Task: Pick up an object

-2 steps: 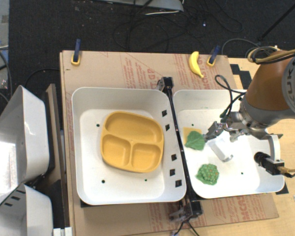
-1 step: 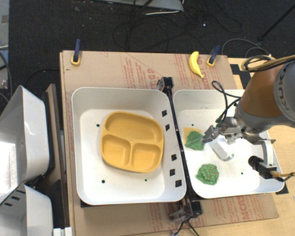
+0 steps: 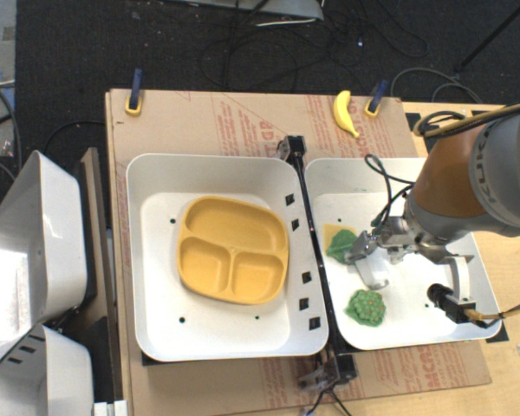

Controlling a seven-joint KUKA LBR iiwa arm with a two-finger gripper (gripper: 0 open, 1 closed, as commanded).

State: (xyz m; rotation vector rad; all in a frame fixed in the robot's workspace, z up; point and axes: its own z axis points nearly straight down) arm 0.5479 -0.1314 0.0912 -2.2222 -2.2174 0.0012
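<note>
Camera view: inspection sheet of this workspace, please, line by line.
Surface: cardboard-topped bench bearing left bin and right bin.
Job's things: yellow divided tray in left bin; leafy green piece and broccoli-like piece in right bin.
Clutter: banana on cardboard behind the bins.
Grippers: gripper low over right bin, near both green pieces.
Cables: black cable across right bin's far corner.
Surroundings: spare white bins at left; dark floor.

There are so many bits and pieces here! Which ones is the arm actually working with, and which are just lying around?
Likely part of the job: gripper; green leafy piece and green knobbly lump in the right bin.
Just lying about: banana on the cardboard beyond the bins; yellow divided plate in the left bin.
</note>
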